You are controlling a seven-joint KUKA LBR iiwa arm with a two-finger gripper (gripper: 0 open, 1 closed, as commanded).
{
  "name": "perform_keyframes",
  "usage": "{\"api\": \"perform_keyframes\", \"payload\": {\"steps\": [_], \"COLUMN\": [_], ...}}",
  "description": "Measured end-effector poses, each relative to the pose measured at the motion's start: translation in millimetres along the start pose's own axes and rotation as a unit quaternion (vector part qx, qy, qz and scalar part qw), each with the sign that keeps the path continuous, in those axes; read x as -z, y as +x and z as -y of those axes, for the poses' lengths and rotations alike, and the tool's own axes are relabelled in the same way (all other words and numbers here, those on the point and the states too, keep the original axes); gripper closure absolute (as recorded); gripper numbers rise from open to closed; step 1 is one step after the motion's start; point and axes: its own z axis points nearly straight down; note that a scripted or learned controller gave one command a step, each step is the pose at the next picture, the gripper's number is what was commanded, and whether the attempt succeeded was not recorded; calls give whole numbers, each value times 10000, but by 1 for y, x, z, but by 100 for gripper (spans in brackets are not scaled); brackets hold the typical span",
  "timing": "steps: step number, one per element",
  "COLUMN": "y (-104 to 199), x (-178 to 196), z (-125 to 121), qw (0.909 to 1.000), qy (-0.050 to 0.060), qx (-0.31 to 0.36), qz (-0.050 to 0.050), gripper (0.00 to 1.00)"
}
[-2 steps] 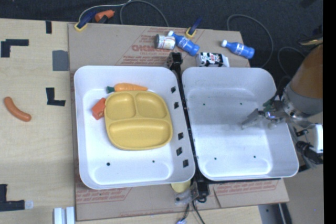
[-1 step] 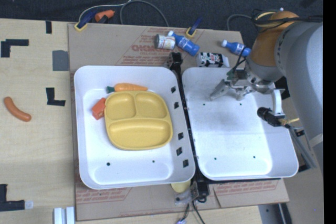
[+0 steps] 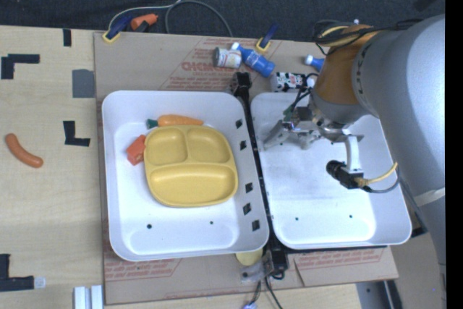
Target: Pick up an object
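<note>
The left bin holds a yellow divided plate. An orange carrot lies along the plate's far edge, and a small red-orange piece is tucked against its left side. My gripper hangs low over the upper left part of the right bin, near the divider between the bins. Nothing shows in its grasp. The grey arm with its orange band covers the bin's far right corner.
A black plug on a yellow cable hangs from the wrist over the right bin. Blue and white clamps sit behind the bins, an orange clamp at the back left. A toy sausage lies on the bench far left.
</note>
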Motion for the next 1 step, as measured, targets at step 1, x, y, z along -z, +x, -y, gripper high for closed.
{"api": "perform_keyframes", "payload": {"steps": [1], "y": [1], "x": [-1], "z": [-51], "qw": [10000], "qy": [19], "qx": [-11], "qz": [4], "gripper": [0]}}
